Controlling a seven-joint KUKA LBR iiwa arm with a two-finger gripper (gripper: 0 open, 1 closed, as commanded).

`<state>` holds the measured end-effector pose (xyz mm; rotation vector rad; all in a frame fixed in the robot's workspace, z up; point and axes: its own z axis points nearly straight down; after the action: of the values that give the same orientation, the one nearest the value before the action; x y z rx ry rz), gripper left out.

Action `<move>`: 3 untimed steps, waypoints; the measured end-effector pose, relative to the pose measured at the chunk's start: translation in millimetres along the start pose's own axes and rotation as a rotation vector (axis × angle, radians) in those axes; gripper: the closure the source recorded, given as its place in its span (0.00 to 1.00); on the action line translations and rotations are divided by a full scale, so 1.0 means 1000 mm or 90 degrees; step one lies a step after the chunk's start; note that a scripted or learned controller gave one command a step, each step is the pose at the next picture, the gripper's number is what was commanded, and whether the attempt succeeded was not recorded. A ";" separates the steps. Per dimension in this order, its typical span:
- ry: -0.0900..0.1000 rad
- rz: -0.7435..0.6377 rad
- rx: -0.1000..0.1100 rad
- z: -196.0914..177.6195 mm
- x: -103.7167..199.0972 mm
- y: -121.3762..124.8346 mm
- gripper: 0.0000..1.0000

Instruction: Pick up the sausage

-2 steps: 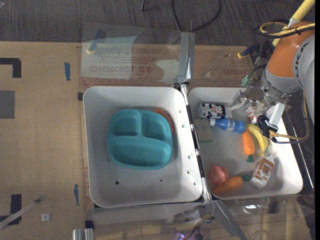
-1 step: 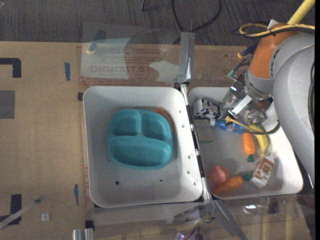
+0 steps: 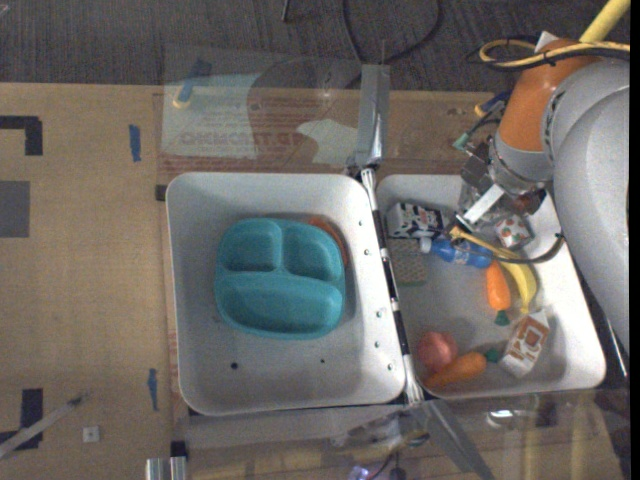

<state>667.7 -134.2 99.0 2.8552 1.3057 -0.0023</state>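
Sausage seems to be lying in the right bin's near-left corner: an orange-brown oblong, touching a pinkish round thing. That identification is a judgement, since a similar orange piece is lying further up.

Counter is carrying two white bins side by side. The arm is reaching in from the right, hanging its claw over the far part of the right bin, above a blue bottle. Whether the claw is spread or pressed together I cannot tell, and nothing is showing as gripped in it.

The left bin is holding a teal divided plate, with a sliver of something orange peeking out at its far edge.

The right bin is crowding many small things together: a banana, a carrot-like orange piece just beside it, a juice carton, and a small dark box by the left wall.

For doing this step well, the claw is needing to travel toward the near-left corner, line up across the sausage's narrow width, and descend clear of the bin wall and the pinkish neighbour, both of which are risking a blocked or glancing grip.
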 end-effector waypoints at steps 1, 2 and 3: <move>0.002 0.418 0.001 -0.086 0.045 -0.045 1.00; 0.001 0.417 0.001 -0.249 -0.018 -0.017 1.00; -0.001 0.417 0.004 -0.226 -0.045 0.007 1.00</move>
<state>643.5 -172.7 325.0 3.1282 0.3185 -0.0083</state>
